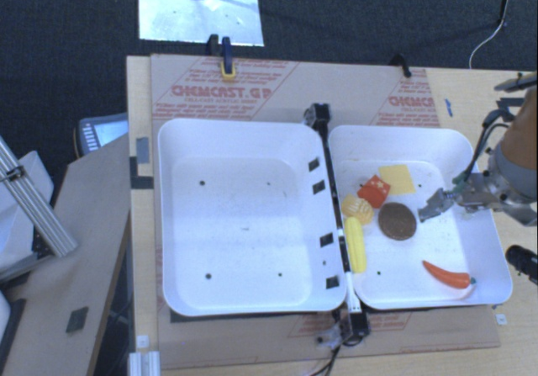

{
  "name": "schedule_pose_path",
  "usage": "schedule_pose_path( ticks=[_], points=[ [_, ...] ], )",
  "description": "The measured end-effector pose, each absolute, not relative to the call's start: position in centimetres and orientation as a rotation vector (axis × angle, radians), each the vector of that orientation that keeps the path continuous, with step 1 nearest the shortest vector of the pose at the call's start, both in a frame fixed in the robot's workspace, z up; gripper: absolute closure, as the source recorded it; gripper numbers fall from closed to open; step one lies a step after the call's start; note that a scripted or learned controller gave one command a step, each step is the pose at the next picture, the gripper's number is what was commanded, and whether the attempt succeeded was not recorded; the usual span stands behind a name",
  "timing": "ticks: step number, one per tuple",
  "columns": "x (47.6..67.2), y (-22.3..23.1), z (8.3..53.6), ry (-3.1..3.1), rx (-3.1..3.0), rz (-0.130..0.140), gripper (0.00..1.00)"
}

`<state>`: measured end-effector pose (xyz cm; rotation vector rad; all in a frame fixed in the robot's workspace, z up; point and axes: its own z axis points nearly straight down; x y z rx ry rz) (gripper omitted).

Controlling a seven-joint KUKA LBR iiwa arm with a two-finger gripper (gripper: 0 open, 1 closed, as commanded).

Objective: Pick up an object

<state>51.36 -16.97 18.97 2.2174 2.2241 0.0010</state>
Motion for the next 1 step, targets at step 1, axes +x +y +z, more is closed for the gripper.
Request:
schedule_pose_path(
  ticks=[1],
  points=[
    [55.16, -17.62, 15.3, 2.226, 2.212, 0.001, 0.0]
  ],
)
